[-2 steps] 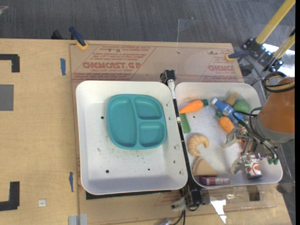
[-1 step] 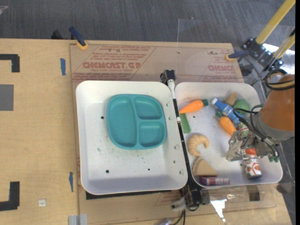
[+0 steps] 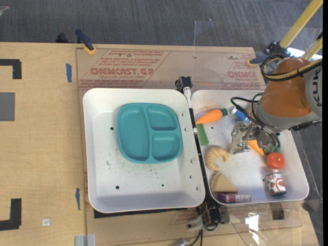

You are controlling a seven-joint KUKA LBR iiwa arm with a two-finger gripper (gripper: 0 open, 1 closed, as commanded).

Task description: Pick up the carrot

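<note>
Lying near the bin's (image 3: 302, 178) far wall, carrot (image 3: 211, 117); end effector (image 3: 245, 140) state unclear.

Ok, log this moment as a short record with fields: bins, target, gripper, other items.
left bin: white bin holding a teal divided plate
right bin: white bin with mixed toy food
target: carrot, lying near the right bin's upper left, green tip pointing right
gripper: gripper down in the right bin, right of and below the carrot, apart from it
other items: croissant, tomato, small can, purple bar
task state: carrot not picked up
</note>
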